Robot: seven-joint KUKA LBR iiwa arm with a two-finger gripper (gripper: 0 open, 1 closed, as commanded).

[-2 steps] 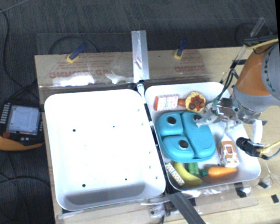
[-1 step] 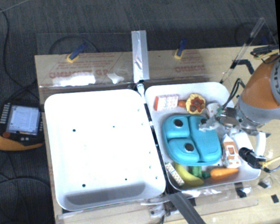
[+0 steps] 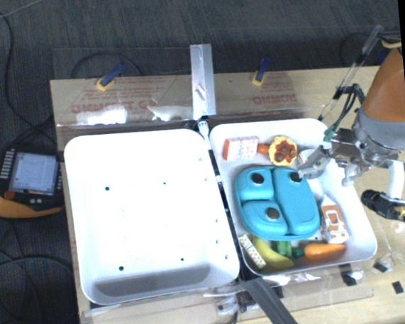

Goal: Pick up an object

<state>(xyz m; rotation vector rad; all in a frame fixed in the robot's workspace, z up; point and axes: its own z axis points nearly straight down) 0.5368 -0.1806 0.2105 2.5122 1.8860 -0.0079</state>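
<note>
The right bin (image 3: 352,239) holds a big blue moulded plastic piece (image 3: 275,202) with round holes. Behind it lie a red and white box (image 3: 241,148) and a round yellow and red toy (image 3: 283,150). Along the near wall sit a yellow banana (image 3: 268,252), something green (image 3: 285,248) and an orange carrot (image 3: 324,251). An orange and white carton (image 3: 334,223) leans at the right wall. My gripper (image 3: 307,165) reaches in from the right and hangs low over the blue piece's far right corner, just right of the round toy.
The left bin (image 3: 147,213) is bare white plastic with a few small dark dots. A metal post (image 3: 202,79) stands behind the wall between the bins. A handheld pendant (image 3: 26,180) lies off the bench at the left.
</note>
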